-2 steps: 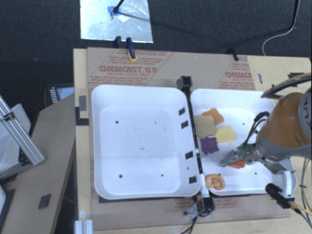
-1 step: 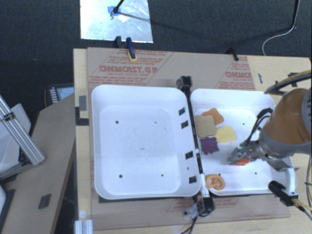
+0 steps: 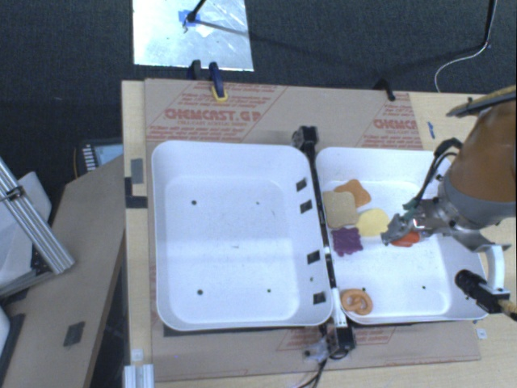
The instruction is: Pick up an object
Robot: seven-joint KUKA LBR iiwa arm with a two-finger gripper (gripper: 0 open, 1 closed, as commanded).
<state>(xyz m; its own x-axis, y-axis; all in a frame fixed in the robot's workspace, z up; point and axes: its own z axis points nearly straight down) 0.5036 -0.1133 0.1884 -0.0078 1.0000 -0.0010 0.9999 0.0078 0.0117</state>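
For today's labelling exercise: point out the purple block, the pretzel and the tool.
purple block [image 3: 347,240], camera view, its top face
pretzel [image 3: 356,301], camera view, its middle
tool [image 3: 397,234], camera view, at its tip

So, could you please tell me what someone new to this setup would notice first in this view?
Probably the grey and orange arm reaching in from the right, its gripper low over the right bin beside a small red object. Next, the cluster of toy foods there: a tan slice, an orange piece, a yellow piece, a purple one and a pretzel near the front edge.
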